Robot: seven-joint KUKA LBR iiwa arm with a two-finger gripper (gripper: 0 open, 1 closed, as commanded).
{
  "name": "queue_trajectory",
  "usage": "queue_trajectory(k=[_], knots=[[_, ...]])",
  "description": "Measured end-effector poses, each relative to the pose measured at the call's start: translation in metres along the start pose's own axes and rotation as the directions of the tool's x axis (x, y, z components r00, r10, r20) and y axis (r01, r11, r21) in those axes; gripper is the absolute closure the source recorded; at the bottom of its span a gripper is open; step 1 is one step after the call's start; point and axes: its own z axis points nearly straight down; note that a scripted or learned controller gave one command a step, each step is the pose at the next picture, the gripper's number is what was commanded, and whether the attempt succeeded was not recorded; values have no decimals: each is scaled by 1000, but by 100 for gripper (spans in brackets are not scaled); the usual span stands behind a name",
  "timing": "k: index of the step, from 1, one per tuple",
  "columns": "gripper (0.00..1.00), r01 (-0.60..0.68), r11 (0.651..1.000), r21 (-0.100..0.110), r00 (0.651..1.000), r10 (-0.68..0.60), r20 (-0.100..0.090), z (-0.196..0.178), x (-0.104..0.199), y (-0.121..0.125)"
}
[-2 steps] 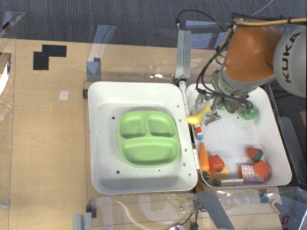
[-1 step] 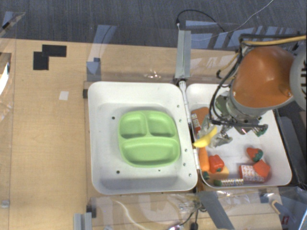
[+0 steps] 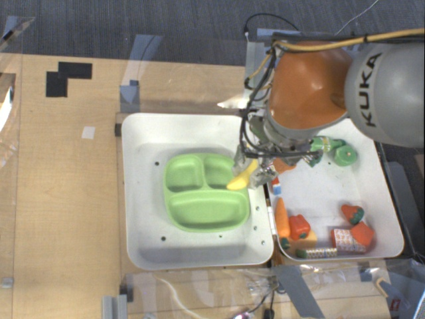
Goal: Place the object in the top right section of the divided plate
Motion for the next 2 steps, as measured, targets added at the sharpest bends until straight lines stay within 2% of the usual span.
queue_trajectory(k=[1, 2], knots=[[100, 191, 982, 3, 982, -191, 2, -2, -36, -38], [100, 387, 922, 3, 922, -387, 2, -2, -63, -64]])
